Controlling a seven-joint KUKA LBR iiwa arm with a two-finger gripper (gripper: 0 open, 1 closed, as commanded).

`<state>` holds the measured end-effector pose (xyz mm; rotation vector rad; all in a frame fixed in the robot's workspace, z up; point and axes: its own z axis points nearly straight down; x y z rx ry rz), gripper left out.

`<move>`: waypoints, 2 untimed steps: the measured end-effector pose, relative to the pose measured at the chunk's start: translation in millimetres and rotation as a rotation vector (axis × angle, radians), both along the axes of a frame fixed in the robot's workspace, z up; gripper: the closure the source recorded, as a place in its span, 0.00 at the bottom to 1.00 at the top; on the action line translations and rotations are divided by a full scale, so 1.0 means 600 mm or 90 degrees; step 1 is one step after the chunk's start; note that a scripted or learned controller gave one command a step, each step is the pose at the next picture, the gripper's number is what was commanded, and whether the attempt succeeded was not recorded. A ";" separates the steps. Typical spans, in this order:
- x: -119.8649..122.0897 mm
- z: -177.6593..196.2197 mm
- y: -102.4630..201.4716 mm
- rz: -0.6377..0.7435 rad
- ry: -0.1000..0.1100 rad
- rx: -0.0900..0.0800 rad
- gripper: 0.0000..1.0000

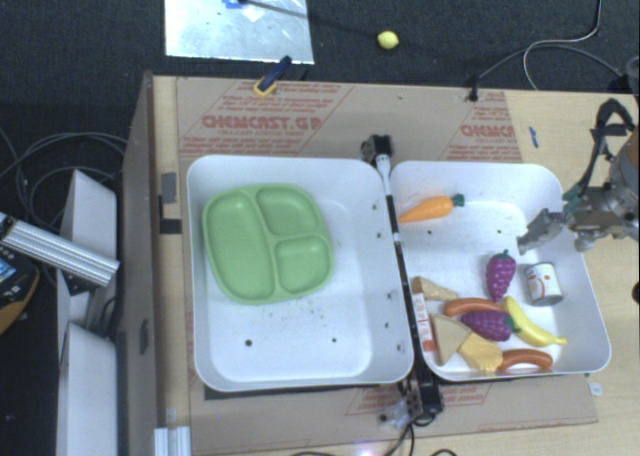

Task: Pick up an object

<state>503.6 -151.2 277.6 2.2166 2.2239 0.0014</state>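
The right bin (470, 184) holds toy food. An orange carrot (430, 208) lies near its back left. A purple grape bunch (501, 271) stands mid-bin with a small white can (541, 283) to its right. A pile at the front has a yellow banana (532, 325), a hot dog (470, 307), a second grape bunch (487, 324), cheese wedges (452, 340) and a sausage (522, 361). My gripper (542, 227) hangs over the bin's right side, just above the can and right of the grapes, with nothing seen in it.
A green divided plate (267, 242) lies in the left bin (300, 344). The divider rim (397, 254) runs between the two bins. Cables and a yellow ball (387, 40) lie on the dark floor beyond the bench.
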 end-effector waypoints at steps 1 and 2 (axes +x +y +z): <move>0.066 -0.158 0.002 0.000 0.002 0.001 0.00; 0.093 -0.287 -0.026 -0.001 0.002 0.000 0.00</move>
